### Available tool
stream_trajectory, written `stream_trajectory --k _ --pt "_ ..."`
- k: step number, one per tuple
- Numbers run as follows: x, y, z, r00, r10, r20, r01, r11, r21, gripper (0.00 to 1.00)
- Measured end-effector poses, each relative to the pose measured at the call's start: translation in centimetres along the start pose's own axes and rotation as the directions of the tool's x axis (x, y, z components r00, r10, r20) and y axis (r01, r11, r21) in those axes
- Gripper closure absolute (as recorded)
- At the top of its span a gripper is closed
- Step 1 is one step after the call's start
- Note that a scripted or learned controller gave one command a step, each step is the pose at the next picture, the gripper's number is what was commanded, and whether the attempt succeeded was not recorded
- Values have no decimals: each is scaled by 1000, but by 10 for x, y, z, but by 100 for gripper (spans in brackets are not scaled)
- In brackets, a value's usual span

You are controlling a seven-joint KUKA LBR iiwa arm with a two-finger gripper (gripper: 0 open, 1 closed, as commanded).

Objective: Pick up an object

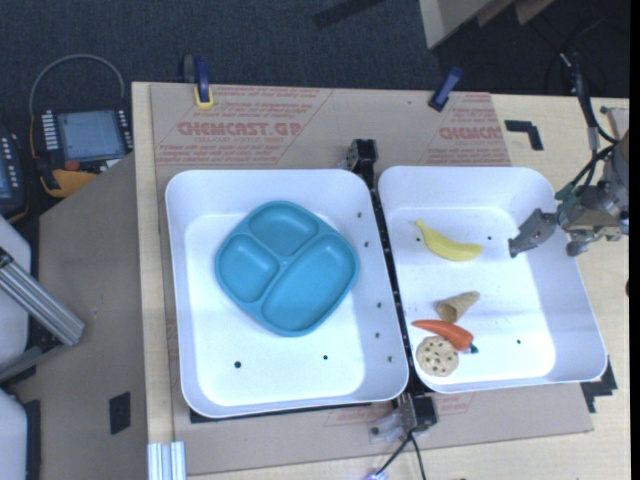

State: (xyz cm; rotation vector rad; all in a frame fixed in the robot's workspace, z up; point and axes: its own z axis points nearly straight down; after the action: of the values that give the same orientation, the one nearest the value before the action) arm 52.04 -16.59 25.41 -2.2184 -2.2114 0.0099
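Nearest the camera in the right bin (pixel 560 353) lies a cookie (pixel 437 356), with a carrot (pixel 443 333) touching its far edge and a cone (pixel 457 306) just beyond that. Farther back sits a banana (pixel 448 245). The claw (pixel 548 236) hangs at the bin's right rim, level with the banana but well apart from it, to its right. Its fingers are spread and grip nothing. In the left bin (pixel 200 268) rests a blue plate (pixel 287 267). Both bins sit on the desk (pixel 300 118).
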Motion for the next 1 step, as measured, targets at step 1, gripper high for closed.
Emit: stream_trajectory --k 1 --pt "0 2 -6 1000 -3 3 3 1000 -11 0"
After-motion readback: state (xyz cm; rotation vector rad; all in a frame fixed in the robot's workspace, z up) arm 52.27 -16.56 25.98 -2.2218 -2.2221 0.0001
